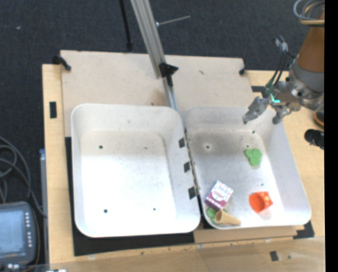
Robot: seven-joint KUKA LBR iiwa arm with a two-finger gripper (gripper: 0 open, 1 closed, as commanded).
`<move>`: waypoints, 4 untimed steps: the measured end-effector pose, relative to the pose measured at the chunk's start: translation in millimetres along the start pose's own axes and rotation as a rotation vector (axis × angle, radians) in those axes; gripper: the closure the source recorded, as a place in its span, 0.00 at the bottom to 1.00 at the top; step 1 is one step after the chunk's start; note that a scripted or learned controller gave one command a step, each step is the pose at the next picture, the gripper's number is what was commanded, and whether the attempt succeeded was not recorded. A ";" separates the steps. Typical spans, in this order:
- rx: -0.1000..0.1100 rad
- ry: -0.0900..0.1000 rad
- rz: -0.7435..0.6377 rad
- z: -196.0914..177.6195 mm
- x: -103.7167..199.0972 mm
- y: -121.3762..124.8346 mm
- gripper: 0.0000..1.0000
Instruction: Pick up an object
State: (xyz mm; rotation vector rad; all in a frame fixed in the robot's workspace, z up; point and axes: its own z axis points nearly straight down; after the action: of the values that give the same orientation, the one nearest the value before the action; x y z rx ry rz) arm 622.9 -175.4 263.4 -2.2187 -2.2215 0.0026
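Gripper (pixel 265 111) above right bin's (pixel 288 157) far corner, seemingly open, empty.

The surface (pixel 129 78) looks like pale, matt wood board, unvarnished, with a lighter sheet laid over its far part. Both bins — the left bin (pixel 87 152) and the right bin (pixel 282 157) — look like white moulded plastic, smooth with a soft sheen, their floors dusted with grey scuffing. Near the right bin's front edge lie a small purple-and-white carton (pixel 219 194) that looks like printed card, a tan cone (pixel 228 218) with a dull finish, and an orange piece (pixel 260 201) of glossy-looking plastic; a green piece (pixel 253 156) is matt. The slanted rail (pixel 146 27) is brushed metal — silvery, ribbed. The claw (pixel 264 110) appears grey metal.
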 end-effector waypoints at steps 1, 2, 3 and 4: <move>-0.004 -0.002 -0.002 -2.7 -0.2 0.7 0.00; 0.001 -0.002 -0.004 52.4 4.9 8.6 0.00; 0.000 -0.002 -0.006 96.7 10.1 10.1 0.00; 0.001 -0.002 -0.005 159.3 11.4 11.2 0.00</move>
State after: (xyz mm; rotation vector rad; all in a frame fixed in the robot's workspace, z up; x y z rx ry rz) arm 633.7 -163.9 104.0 -2.2136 -2.2278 0.0058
